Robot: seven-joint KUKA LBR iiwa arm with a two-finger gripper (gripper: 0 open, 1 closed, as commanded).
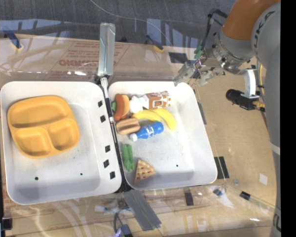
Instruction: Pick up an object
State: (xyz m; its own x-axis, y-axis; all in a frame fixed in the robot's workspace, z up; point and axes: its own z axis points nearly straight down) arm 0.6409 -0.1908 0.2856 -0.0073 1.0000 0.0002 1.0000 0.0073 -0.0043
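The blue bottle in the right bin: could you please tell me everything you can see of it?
The blue bottle is a small toy-like bottle, seemingly plastic, with a white cap and a white label patch. It lies on its side, cap pointing toward the left bin. It rests in the right bin, touching the banana above it, its cap next to the hot dog bun.

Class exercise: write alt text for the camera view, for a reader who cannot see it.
A robot arm's gripper hovers above the far right corner of the right bin, which holds toy food: a banana, hot dog, blue bottle, small carton and pizza slice. The left bin holds a yellow divided tray.
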